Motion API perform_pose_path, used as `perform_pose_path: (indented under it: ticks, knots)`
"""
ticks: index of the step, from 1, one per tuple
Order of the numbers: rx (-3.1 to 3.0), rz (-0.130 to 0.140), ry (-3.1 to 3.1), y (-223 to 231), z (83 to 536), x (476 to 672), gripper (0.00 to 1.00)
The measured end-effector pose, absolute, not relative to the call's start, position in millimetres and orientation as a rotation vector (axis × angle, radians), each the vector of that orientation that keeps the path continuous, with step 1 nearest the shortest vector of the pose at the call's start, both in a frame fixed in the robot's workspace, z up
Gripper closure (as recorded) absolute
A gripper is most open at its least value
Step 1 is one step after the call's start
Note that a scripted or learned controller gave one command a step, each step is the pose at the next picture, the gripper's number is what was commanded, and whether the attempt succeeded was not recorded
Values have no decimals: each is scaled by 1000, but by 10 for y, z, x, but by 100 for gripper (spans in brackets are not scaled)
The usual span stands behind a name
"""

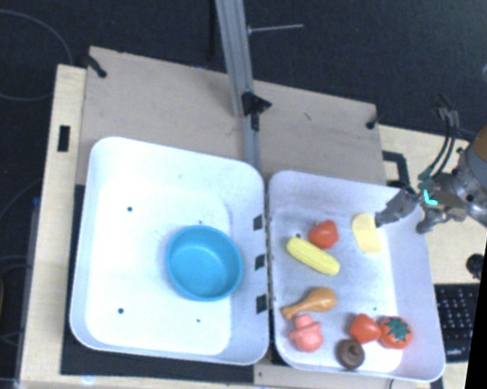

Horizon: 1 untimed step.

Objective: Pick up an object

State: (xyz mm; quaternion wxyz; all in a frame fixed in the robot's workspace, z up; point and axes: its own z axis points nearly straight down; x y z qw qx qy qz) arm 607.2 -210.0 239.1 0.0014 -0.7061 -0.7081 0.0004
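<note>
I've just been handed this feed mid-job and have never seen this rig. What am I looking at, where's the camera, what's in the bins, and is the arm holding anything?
This is a single camera fixed above a bench, looking down at a slant. Two shallow white bins sit side by side. The left bin holds a blue bowl. The right bin holds toy food: a pale yellow block, a red piece, a yellow corn cob, a drumstick, a pink piece, a brown round piece and two tomato-like pieces. The robot arm enters from the right; its gripper hovers at the right bin's upper right edge, near the yellow block. Nothing is seen between its fingers.
</note>
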Motion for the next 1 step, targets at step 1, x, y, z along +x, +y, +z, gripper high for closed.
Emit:
perform_pose_path:
  ticks: [1]
  knots:
    - [-2219, -4, -2227, -2102, 2422, 6086, 0]
